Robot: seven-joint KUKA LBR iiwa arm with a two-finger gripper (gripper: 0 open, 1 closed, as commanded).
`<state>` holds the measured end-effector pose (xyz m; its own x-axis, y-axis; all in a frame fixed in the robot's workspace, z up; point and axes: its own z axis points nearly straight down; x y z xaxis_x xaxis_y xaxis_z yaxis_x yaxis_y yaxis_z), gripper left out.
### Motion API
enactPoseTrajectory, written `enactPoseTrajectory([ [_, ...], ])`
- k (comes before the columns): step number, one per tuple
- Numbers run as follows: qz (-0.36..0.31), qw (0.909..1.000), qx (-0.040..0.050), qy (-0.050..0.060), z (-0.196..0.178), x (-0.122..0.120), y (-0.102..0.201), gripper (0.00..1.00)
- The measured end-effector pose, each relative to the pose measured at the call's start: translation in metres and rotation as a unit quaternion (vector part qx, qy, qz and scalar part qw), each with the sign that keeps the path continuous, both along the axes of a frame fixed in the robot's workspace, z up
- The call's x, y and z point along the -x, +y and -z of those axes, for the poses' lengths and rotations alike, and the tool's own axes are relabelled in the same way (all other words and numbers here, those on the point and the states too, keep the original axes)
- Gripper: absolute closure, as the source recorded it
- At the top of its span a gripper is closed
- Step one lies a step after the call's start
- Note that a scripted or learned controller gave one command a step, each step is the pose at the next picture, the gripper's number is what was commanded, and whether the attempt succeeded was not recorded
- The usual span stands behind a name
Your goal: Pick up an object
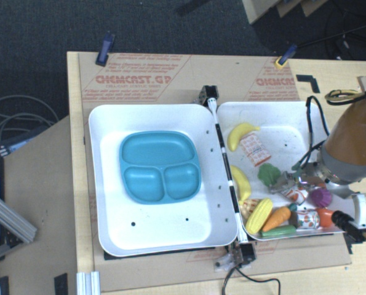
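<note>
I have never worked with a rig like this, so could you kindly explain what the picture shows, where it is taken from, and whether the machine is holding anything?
The picture comes from one fixed camera above the bench, looking down at a slant. The robot arm, grey with an orange band, reaches in from the right. Its end effector is down among toy foods in the right bin: two bananas, a broccoli, a corn cob, a carrot and a purple piece. The left bin holds a blue divided plate. I cannot tell whether the end effector is gripping anything; the clutter hides its tip.
</note>
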<state>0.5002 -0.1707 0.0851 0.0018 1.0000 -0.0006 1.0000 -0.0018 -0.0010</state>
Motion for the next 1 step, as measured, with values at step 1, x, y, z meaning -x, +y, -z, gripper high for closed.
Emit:
enactPoseTrajectory([
  [1, -0.001, 1.0000, 0.0003, -0.003, -0.0114, -0.0021, 0.0005, 1.00],
])
